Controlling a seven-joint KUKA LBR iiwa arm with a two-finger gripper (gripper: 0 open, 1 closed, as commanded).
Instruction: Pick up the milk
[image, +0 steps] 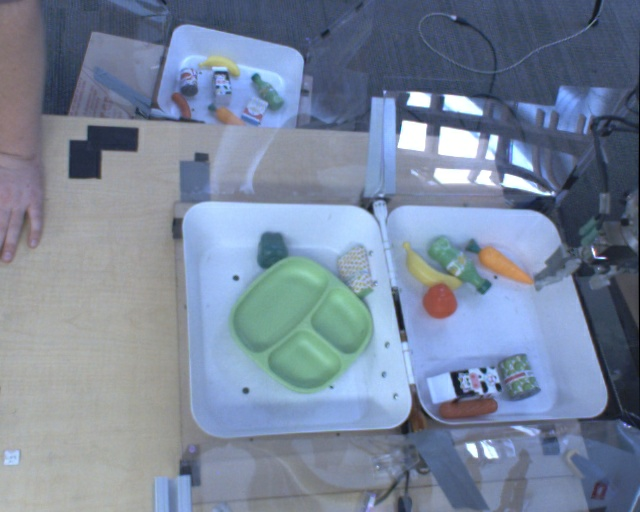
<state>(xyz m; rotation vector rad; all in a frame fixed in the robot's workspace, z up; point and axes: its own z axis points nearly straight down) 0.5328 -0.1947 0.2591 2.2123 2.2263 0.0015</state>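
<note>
Milk (465, 383): lies on its side near the front edge of the right bin (570, 330), touching the sausage (467, 408), with the can (517, 377) just beside it.
Gripper (560, 268): at the right bin's right rim, well apart from the milk.
Jaws: cannot tell; too small and blurred.
Progress: nothing done yet. Milk untouched.
Remaining: reach, descent, grasp, lift.
Left bin (200, 330): holds the green plate (302, 322).

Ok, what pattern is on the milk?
White with black cow patches, on the milk in the camera view.
</note>
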